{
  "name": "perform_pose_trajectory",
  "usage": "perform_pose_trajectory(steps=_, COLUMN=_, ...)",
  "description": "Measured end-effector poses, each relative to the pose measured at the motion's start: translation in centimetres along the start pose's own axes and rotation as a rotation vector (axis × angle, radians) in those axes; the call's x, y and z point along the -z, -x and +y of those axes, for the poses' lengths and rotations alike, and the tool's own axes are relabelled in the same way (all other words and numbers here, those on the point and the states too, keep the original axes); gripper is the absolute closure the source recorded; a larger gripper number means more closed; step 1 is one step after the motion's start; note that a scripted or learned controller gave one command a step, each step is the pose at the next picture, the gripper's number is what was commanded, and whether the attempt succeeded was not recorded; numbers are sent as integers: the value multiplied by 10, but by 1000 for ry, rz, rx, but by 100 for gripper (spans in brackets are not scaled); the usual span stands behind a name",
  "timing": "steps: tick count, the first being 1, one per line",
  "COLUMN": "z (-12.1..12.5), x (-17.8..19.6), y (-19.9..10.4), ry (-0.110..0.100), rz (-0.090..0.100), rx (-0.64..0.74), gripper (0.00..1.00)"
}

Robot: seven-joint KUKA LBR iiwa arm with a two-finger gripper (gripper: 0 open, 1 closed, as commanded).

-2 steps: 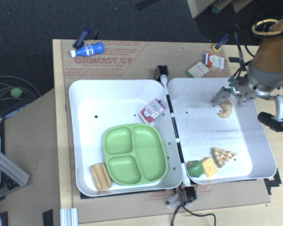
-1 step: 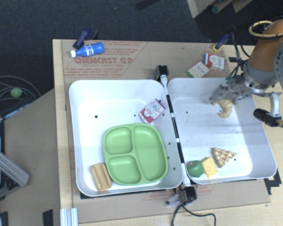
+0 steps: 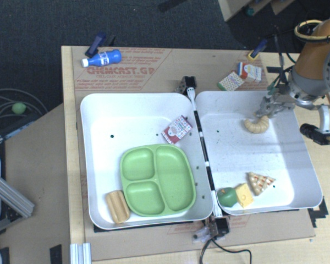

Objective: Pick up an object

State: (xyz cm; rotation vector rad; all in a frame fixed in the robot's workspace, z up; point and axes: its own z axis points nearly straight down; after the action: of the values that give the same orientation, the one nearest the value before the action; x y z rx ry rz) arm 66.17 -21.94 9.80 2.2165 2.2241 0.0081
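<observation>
On the far left part of the surface (image 3: 71, 147), beyond the bins, a blue and white bottle (image 3: 102, 58) lies on its side. The left bin (image 3: 93, 125) holds a tan bread-like block (image 3: 117, 206) in its near left corner, touching the edge of a green divided plate (image 3: 155, 179) with three compartments. A small red and white packet (image 3: 177, 130) lies tilted just beyond the plate's far right corner, near the divider between the bins.

The right bin (image 3: 297, 164) holds, near its near edge, a green round toy fruit (image 3: 227, 197) touching a yellow cheese-like wedge (image 3: 243, 194), with a toy pizza slice (image 3: 260, 182) just to their right. In the far part of this bin a pale tan croissant-shaped toy (image 3: 256, 125) lies on the floor. Beyond the bin's far rim, on the surface, sit two small printed cartons (image 3: 240, 76).

The arm (image 3: 313, 65) comes in from the far right, its orange band above a grey wrist, bent downward and to the left over the bin's far right corner. The tool (image 3: 265, 110) points down at a slant and its tip sits just above and touching or nearly touching the croissant-shaped toy's far side. Whether it is clenched or released cannot be made out.
</observation>
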Motion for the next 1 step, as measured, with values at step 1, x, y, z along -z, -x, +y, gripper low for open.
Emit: perform_pose_trajectory(steps=1, z=-21, x=104, y=-51, ry=0, rz=-3, rx=-2, gripper=100)
